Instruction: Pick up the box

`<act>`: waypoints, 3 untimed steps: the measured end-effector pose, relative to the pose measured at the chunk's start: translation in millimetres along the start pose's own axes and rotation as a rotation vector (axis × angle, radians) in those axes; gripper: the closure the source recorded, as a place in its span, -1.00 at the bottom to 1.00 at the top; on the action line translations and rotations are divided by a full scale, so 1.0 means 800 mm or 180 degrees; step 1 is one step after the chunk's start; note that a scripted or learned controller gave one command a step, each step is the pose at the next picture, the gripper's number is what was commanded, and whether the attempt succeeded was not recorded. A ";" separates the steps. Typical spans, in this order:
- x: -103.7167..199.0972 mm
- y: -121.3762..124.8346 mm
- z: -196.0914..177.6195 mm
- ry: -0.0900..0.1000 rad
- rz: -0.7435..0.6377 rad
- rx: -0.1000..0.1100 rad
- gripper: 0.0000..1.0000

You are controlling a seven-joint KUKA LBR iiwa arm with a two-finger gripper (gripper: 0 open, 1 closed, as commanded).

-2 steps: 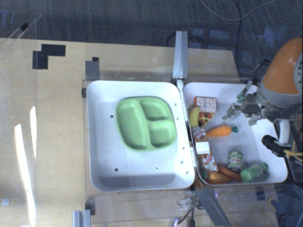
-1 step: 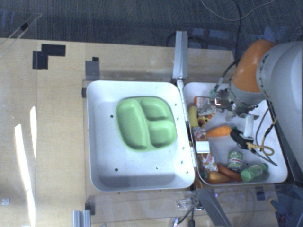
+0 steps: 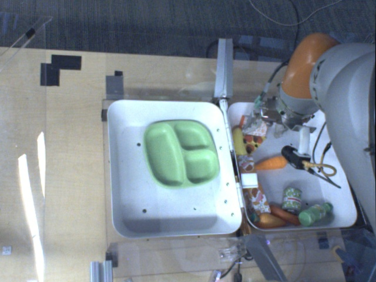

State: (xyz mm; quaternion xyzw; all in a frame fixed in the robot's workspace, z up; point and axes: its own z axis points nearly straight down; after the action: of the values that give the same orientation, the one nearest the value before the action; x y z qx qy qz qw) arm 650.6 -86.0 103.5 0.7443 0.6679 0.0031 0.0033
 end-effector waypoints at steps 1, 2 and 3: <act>0.002 0.002 -0.015 -0.0001 -0.0028 -0.0017 1.00; 0.003 0.002 -0.015 -0.0001 -0.0032 -0.0016 -1.00; -0.018 0.027 0.010 0.0027 -0.0038 0.0053 -1.00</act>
State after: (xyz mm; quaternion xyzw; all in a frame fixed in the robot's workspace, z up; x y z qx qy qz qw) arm 670.9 -102.6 95.4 0.7402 0.6724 0.0007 -0.0057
